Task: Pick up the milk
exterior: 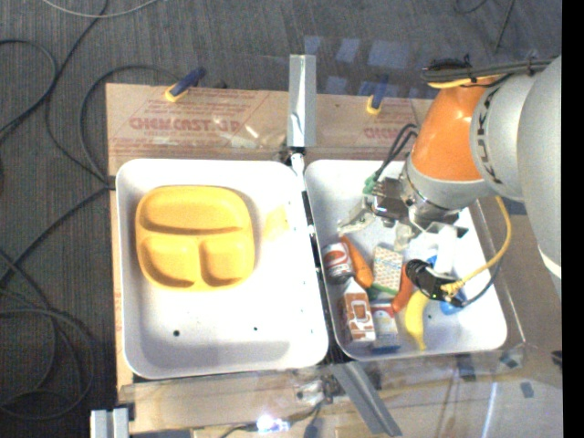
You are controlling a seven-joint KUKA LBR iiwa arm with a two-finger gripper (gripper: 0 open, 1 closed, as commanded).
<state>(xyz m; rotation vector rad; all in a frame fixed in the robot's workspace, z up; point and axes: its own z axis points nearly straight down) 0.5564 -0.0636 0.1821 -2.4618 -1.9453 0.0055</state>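
Gripper [401,245] position: low over the right bin [488,331], among the clutter; finger state cannot be determined. Milk carton [358,315] lies flat near the bin's front left, beside a soda can [337,260], carrot [363,268] and banana [414,322]. Left bin [219,336] holds a yellow divided tray [195,235]

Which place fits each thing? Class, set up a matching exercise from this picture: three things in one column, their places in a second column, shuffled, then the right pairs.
Things:
1. yellow tray
2. soda can
3. banana

Places:
A. right bin, near its front right area
B. left bin
C. right bin, by its left wall

Pairs: 1-B, 2-C, 3-A
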